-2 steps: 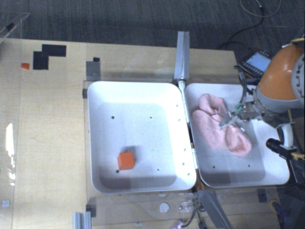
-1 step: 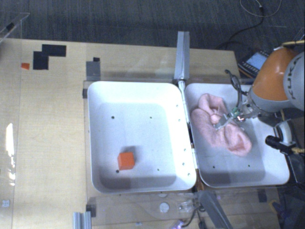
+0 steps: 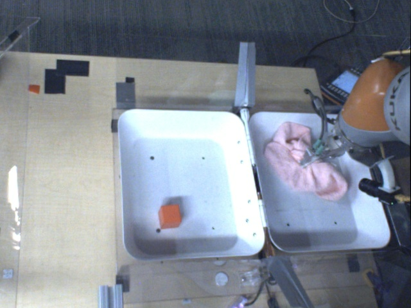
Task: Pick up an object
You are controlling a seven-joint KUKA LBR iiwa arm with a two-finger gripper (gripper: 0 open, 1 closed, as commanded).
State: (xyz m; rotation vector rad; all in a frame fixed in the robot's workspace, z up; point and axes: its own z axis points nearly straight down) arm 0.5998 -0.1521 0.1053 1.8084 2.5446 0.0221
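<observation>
Counter: pale wood (image 3: 70, 191), two white bins side by side.
Left bin (image 3: 186, 130): orange block (image 3: 170, 216) near front-left corner.
Right bin (image 3: 334, 230): pink cloth (image 3: 300, 162), crumpled mid-bin.
Hand (image 3: 323, 150): down on cloth's right edge, likely for pinching; grip cannot be told.

Left bin (image 3: 135, 191) lay mostly open around an orange cube (image 3: 170, 216); pink cloth (image 3: 302, 162) crowded the right bin's (image 3: 334, 233) upper half.

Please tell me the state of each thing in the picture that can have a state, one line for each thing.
pink cloth: crumpled, lying in the right bin.
orange block: resting flat on the floor of the left bin, near its front.
gripper: down at the cloth, touching its right side.
</observation>
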